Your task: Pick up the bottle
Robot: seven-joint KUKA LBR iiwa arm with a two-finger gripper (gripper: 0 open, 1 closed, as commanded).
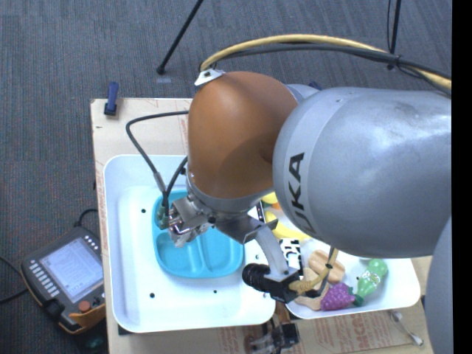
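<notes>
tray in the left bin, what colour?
Bright blue; the tray lies in the left bin, clearest in the camera view.

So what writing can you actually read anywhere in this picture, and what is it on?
"UKA" on the grey arm, running sideways; the brand name's first letter is out of sight.
Black marks on a white and yellow item in the right bin: partly hidden, too blurred to read.
Screen of the handheld control pad on the floor: too small to read.
Printing on the cardboard under the bins: too faint to read.

robot lab | KUKA arm (354,168) | teach pendant (65,275) | carpet (59,65)
</notes>
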